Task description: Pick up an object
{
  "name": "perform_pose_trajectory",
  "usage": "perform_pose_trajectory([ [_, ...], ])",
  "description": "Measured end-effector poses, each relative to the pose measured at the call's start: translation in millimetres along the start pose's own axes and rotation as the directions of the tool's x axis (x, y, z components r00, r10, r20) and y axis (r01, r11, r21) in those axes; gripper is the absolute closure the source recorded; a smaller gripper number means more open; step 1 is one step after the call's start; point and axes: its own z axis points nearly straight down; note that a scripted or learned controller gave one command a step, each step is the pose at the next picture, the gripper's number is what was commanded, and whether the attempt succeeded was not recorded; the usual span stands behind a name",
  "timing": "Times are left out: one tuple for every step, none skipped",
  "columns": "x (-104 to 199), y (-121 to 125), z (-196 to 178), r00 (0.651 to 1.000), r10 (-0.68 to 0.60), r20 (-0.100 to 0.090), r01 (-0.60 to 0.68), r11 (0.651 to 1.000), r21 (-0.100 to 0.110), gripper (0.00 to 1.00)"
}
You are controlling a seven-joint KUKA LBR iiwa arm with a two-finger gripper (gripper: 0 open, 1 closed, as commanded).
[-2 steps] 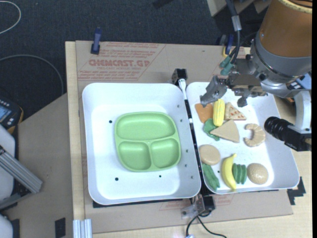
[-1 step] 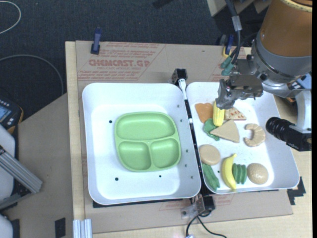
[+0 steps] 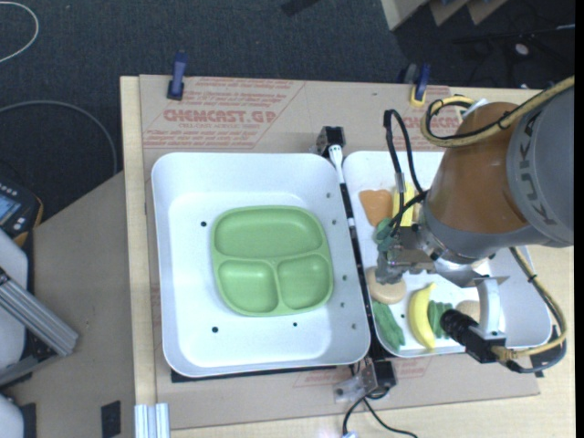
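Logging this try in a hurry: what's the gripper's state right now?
Gripper: low in the right bin among the toy food; open or closed cannot be told, and nothing is visibly held.

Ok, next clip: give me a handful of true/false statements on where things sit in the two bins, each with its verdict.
1. A green divided plate lies in the left bin. True.
2. The banana lies on that plate. False: it lies in the right bin, near its front edge.
3. The arm hangs over the right bin. True.
4. The plate holds food in its compartments. False: all three compartments show bare green.
5. An orange item lies in the right bin. True.
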Motion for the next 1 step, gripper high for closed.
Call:
perform_pose_trajectory([
  [97.2,12.1,-25.6,1.0,-0.016,-0.003,0.016,1.0,-0.019,1.0],
])
